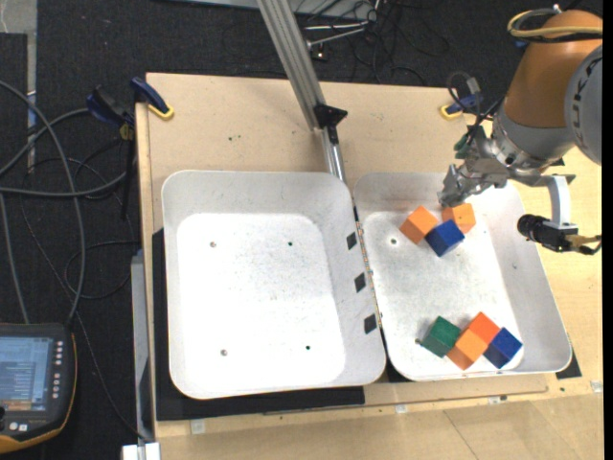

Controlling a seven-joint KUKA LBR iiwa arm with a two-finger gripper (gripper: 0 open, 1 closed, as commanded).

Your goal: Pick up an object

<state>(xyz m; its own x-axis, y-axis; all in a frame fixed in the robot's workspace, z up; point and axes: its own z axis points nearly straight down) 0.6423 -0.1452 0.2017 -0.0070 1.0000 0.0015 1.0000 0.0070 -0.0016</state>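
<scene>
Hovering claw [456, 194] just above the small orange block [461, 217] beside the blue cube [444, 238], seemingly lining up a grasp; finger state impossible to tell.

Dark floor [77, 27]; pale wooden bench [239, 123]

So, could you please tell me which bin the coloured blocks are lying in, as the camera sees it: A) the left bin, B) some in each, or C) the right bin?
C: both clusters, by the gripper and at the near edge, lie in the right bin.
</scene>
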